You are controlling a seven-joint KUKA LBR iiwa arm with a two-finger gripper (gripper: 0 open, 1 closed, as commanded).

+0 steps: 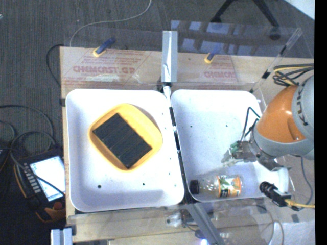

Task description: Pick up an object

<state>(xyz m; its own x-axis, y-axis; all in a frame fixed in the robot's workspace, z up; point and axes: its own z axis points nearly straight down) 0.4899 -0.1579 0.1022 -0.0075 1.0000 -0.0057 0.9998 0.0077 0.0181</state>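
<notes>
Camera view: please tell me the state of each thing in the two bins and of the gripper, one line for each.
Yellow dish: lying flat in the left bin, a black pad on top of it.
Black pad: flat on the dish, turned at an angle to the bin walls.
Bottle: on its side in the right bin, near the front wall, dark cap to the left.
Gripper: low in the right bin, just above the bottle, holding nothing visible.
</notes>
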